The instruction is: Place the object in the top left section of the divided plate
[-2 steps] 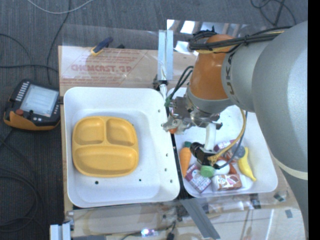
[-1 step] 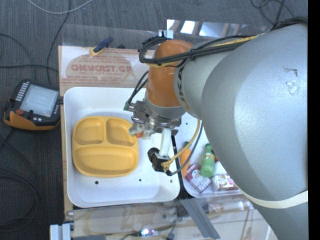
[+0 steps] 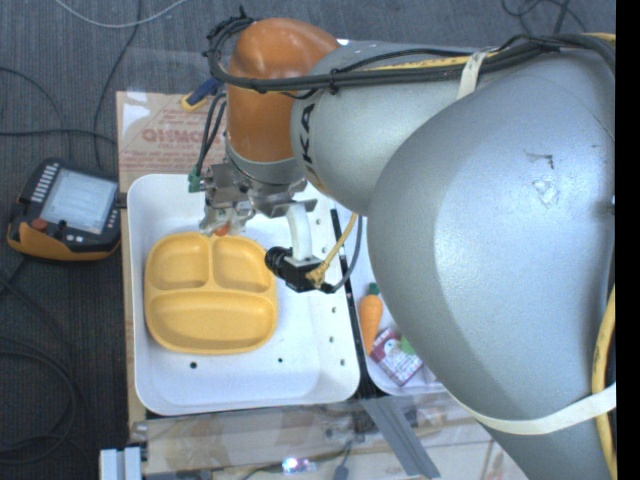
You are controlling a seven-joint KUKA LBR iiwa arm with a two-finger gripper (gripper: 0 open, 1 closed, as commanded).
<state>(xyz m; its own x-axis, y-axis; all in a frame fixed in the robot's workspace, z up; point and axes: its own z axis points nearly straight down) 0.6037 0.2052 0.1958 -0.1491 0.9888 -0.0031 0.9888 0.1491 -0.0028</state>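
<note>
Arm hangs over the upper rim of the divided plate in the left bin.

The gripper (image 3: 224,220) sits low over the far edge of the yellow divided plate (image 3: 210,318), about where the ridge between its two small upper sections meets the rim. Whether the claw is open or closed cannot be told; its tip is lost among the wrist hardware. A small reddish speck (image 3: 217,230) shows right at the tip, perhaps the object, though it is too small to be sure. The plate lies in the left bin (image 3: 300,368), towards its left wall. In the right bin, just beside the divide, lie a carrot (image 3: 370,318) and a red packet (image 3: 397,358).
</note>
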